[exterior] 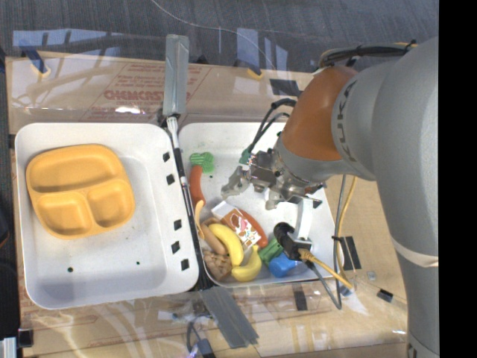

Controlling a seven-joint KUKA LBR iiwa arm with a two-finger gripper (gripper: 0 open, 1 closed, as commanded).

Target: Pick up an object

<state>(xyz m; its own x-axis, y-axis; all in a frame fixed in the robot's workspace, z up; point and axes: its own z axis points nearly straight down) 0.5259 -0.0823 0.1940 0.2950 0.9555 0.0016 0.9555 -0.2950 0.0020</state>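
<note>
Nearest, in the right bin (223, 136), smooth curved bananas (232, 248) lie with their long axis slanting from upper left to lower right, beside a blue block (282, 265). Farther back a carrot (197, 185) points lengthwise up the bin, green top away. The pincer (250, 179) hovers above the bin, fingers spread, holding nothing. The left bin (97, 274) holds a yellow divided tray (78, 189)
</note>
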